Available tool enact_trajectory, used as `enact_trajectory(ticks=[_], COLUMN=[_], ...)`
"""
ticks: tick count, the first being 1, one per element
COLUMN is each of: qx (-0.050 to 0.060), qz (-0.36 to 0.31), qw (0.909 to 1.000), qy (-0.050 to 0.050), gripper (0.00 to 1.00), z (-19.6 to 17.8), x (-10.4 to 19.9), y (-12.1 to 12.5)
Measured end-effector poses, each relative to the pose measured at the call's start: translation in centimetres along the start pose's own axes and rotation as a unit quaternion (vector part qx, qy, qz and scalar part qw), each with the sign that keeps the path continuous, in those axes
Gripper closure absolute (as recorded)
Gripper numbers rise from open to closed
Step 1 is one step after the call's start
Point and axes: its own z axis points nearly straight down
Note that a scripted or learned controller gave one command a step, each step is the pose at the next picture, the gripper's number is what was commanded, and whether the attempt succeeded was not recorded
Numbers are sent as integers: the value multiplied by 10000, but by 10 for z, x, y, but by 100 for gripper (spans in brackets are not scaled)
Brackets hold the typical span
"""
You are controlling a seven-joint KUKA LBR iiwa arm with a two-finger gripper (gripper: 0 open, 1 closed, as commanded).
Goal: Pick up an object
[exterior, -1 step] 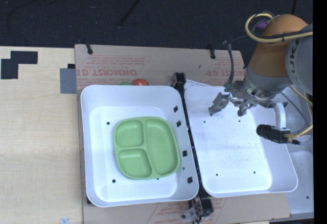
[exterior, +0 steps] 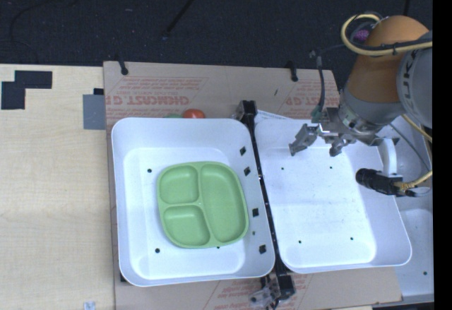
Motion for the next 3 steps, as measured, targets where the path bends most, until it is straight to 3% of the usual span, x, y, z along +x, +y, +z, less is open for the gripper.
enact_trajectory(ticks=[2,3], qx=[24,7], qz=[7,26], qw=[10000,10000], qy=[2,3], gripper=[0,100], z=[115,102], x=[-5,-6], y=[-4,-3])
